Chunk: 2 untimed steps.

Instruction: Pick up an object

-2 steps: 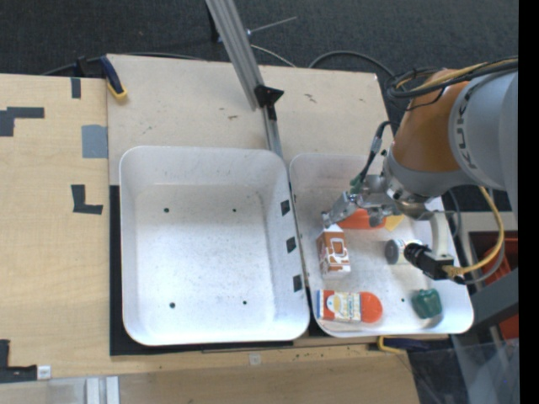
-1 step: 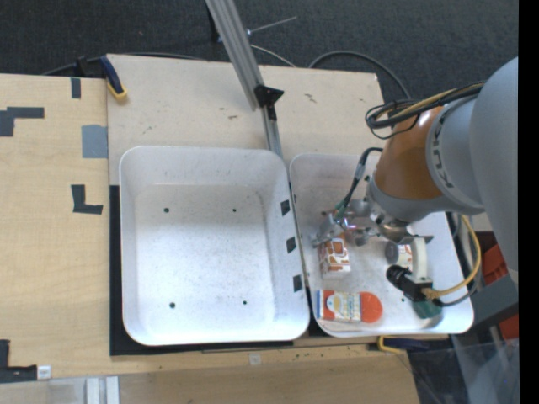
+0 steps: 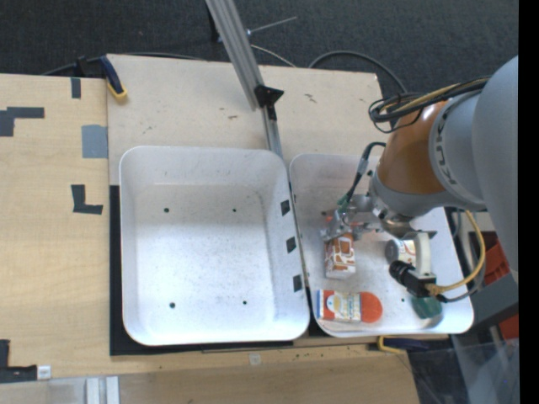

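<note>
Approach step: jaws (image 3: 341, 222) poised above small carton (image 3: 340, 254) in right bin (image 3: 307, 225), state indeterminate; next requires descent and closure

Single fixed camera above bench (image 3: 210, 99), looking down at slant. Both white bins in frame: left bin (image 3: 135, 225) near centre, right bin (image 3: 307, 175) toward right side. Arm (image 3: 472, 150) enters from right. Moderately far view, dark floor along top.
</note>
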{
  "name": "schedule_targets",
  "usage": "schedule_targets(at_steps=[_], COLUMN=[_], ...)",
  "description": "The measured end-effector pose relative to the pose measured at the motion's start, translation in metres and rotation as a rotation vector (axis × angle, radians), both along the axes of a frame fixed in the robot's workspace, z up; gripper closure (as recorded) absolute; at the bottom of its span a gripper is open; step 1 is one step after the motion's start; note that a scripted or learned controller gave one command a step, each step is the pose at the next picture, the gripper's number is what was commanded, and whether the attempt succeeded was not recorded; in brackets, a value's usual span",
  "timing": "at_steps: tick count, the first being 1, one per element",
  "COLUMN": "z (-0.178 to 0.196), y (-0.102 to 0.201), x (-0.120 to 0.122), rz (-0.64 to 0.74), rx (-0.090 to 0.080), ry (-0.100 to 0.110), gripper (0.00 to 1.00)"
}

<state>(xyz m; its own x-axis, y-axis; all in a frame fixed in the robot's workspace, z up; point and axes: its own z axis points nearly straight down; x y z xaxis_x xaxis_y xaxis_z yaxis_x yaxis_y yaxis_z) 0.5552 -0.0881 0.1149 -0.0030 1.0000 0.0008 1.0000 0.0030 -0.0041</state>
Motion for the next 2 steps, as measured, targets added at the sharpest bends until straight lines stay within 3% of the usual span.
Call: schedule_targets(at_steps=[2], z=[0.124], y=[-0.001], x=[0.007], rz=[-0.001], rx=[-0.002], ry=[-0.009], gripper=[1.0])
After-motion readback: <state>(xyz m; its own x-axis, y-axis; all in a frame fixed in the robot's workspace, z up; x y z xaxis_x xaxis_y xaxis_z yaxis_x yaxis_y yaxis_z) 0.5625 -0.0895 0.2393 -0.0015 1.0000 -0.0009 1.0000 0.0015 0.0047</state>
